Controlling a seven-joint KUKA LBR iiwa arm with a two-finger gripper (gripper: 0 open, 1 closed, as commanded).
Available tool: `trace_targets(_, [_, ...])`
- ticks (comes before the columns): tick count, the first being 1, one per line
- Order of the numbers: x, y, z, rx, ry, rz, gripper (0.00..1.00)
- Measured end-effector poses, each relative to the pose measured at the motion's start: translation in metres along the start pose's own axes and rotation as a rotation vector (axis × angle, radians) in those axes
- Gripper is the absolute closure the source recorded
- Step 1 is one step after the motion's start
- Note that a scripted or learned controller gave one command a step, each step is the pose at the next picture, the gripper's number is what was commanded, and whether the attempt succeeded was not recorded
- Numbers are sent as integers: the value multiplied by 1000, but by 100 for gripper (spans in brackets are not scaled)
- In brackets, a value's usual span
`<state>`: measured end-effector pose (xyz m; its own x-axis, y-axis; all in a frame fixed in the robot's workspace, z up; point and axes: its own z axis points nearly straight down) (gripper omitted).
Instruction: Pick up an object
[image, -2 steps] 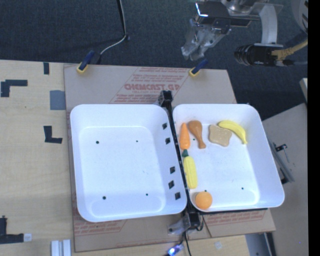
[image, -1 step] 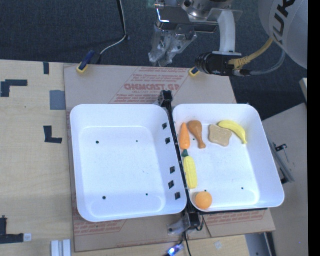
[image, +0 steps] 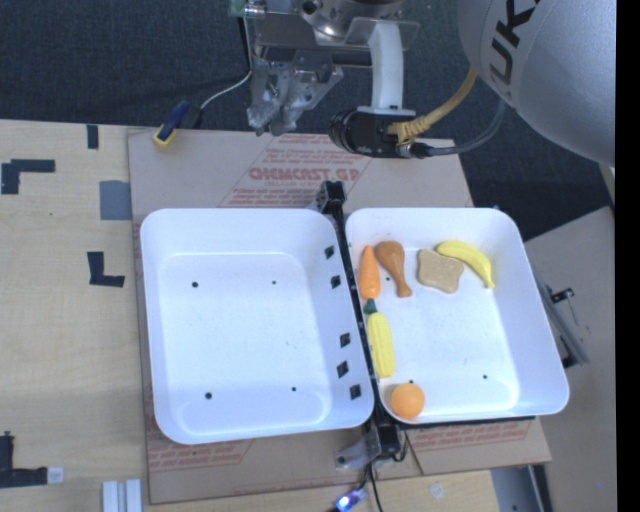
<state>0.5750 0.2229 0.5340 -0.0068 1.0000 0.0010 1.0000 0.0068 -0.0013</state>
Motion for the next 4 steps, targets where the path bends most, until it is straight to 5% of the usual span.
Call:
trace_targets(1, [10, -10, 33, 3, -3, 5, 100])
trace_targets(2, [10, -9, 32, 1, -2, 5, 0])
trace_targets(3, [-71, -38, -3, -2, -2, 11, 0])
trace_targets(4, [-67, -37, -11, -1, -2, 5, 100])
